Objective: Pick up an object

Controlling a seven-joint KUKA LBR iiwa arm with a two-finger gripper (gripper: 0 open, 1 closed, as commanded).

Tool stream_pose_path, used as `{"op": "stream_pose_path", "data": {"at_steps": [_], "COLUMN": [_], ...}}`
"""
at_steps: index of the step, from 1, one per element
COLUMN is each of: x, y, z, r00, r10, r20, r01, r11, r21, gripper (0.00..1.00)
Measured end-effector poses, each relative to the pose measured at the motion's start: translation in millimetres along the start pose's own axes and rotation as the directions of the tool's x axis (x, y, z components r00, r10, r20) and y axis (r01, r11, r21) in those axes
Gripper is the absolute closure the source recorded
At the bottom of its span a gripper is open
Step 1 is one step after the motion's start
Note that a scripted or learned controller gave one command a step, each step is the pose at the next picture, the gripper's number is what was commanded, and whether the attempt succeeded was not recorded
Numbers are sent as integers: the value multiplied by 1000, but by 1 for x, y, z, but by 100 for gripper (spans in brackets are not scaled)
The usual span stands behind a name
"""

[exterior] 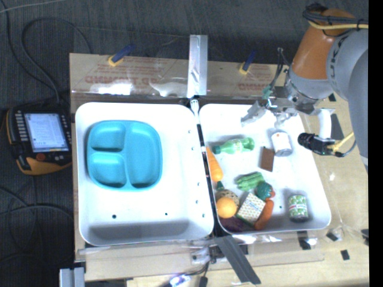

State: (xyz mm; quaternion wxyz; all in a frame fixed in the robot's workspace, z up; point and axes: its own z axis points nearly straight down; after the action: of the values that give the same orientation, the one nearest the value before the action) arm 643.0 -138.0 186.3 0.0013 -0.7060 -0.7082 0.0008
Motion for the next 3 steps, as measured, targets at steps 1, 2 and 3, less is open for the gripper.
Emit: {"op": "stream_pose_path", "data": {"at_steps": [1, 2, 3], "x": [-4, -1, 70], "y": [-22, -23, 26], "z": [71, 62, -28], "r00": [999, 999, 991], "r10": [-33, -36, -133], "r20": [9, 3, 3], "r01": [33, 36, 133], "r11": [999, 999, 991], "r21": [-39, -32, -2], "gripper": [0, 100, 100]}}
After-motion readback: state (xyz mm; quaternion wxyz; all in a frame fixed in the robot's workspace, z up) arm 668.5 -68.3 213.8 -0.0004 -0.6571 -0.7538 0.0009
